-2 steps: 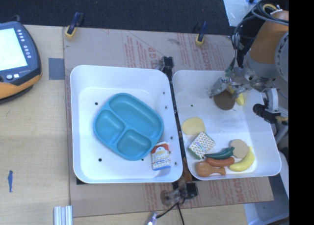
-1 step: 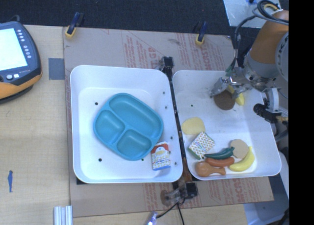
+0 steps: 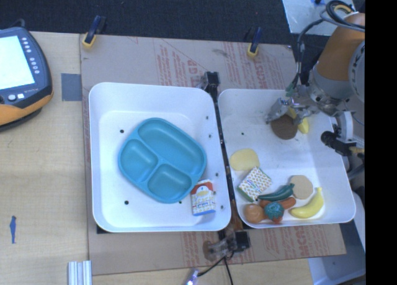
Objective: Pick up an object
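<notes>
Though unnamed in task, taking brown lump (image 3: 284,128) under arm's tip as likely target.

Counter (image 3: 49,172), two white bins side by side on it.

Left bin (image 3: 99,153): blue plate (image 3: 162,159), small carton (image 3: 203,198) just beside its near right corner.

Right bin (image 3: 248,107): arm (image 3: 338,60) in from right, tip low over far end.

Near end, well apart from lump: banana (image 3: 308,206), checked packet (image 3: 255,182), yellow disc (image 3: 244,159), tan disc (image 3: 301,186).

Lump: round, dark, flat on bin floor at far end. Small yellow piece (image 3: 303,126) against its right side.

Handling, judged: toy food by look, so light, stiff and smooth. Liable to skid or squirt out if pinched off-centre. Best taken across widest middle, from the sides clear of yellow piece.

Jaws: directly over lump's far edge, perhaps touching it. Spread not readable from above. Nothing seen held between them, so cannot tell open or closed.
</notes>
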